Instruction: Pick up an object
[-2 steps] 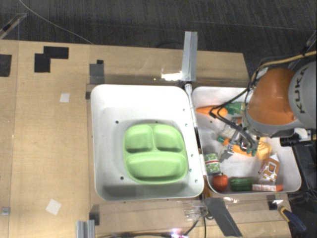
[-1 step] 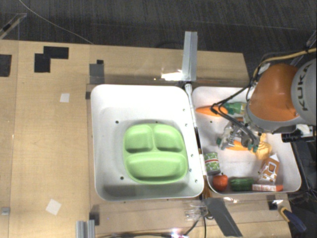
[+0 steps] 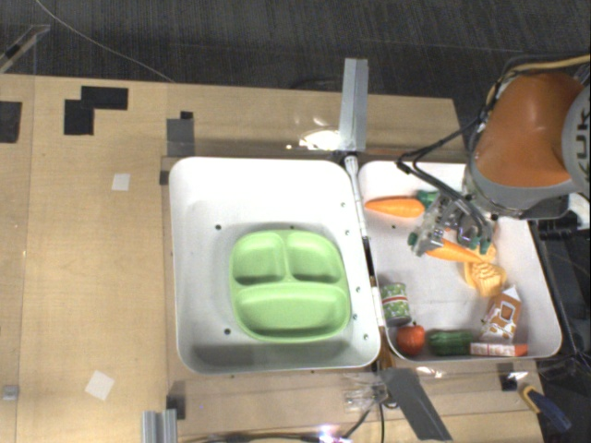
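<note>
Reaching: the tool (image 3: 450,227) was seen low inside the right bin (image 3: 545,335), under the grey wrist and orange band of the arm (image 3: 522,137).
Progress: no object was seen lifted; the pick was judged not yet done, with grasp and lift left.
Tool state: how far it was opened could not be told, and nothing was seen held in it.
Nearest object: an orange carrot (image 3: 457,251) was lying just under and beside the tool, apparently touching it; contact could not be confirmed.
Second carrot: another carrot (image 3: 395,208) was lying to the tool's left, near the bin divider, apart from it.
Other objects: a yellow item (image 3: 487,275), a carton (image 3: 501,315), a can (image 3: 394,301), a tomato (image 3: 411,339) and a cucumber (image 3: 449,341) were spread toward the bin's near edge, away from the tool.
Left bin: a green tray (image 3: 290,285) was resting in the left bin (image 3: 199,247), well apart from the tool.
</note>
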Controlling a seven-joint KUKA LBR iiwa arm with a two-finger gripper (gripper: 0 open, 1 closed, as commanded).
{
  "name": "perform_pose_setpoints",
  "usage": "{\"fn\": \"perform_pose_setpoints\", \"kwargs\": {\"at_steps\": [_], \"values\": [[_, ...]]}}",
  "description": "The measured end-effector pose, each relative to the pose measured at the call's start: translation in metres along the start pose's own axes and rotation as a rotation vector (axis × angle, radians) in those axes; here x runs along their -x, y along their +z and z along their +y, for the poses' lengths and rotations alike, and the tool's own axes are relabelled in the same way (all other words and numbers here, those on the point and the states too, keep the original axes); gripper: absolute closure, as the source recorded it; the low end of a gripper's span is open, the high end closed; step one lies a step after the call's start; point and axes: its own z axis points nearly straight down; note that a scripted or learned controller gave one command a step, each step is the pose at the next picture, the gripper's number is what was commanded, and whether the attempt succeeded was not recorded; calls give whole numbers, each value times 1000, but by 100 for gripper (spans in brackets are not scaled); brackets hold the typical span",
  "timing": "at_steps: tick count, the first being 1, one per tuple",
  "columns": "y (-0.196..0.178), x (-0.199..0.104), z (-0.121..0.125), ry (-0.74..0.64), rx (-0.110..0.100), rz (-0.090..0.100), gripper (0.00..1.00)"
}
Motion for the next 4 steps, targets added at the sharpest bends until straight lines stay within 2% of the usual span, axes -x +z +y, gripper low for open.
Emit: {"fn": "perform_pose_setpoints", "kwargs": {"at_steps": [1,2,3,4], "values": [[-42,49,41,-23,0,3,100],[-38,-8,80,-20,0,8,100],[-41,66,106,-187,0,5,100],[-54,68,108,-191,3,-5,100]]}}
